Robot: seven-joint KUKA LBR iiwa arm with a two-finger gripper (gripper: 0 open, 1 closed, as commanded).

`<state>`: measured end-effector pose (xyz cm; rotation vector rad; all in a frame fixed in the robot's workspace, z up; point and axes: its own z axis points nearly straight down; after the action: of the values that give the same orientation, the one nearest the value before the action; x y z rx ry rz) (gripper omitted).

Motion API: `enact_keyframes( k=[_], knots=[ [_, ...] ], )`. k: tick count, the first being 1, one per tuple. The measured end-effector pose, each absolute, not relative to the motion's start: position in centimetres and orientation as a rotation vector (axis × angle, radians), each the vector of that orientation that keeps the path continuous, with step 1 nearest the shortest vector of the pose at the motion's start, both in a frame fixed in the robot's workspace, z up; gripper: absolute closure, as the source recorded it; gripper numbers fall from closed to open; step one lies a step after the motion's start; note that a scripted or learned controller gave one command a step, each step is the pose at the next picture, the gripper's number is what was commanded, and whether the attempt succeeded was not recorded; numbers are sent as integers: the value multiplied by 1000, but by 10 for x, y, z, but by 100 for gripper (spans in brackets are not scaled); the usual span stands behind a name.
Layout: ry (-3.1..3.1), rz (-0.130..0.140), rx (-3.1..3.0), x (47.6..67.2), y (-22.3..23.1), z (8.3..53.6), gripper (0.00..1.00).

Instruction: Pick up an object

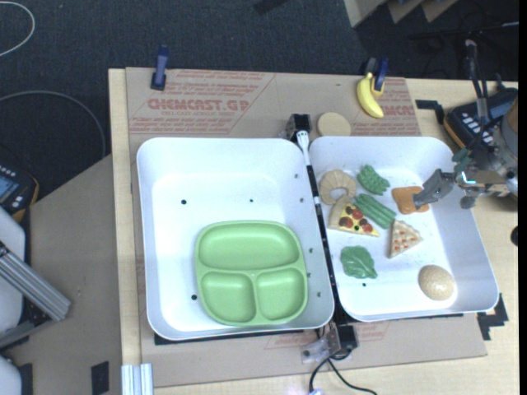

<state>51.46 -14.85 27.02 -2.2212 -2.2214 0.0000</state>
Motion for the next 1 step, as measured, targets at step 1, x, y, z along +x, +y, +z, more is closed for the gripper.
enact_keyframes(
  k=[1],
  knots=[
    [-2209,10,-2216,475,-153,150,0]
  ],
)
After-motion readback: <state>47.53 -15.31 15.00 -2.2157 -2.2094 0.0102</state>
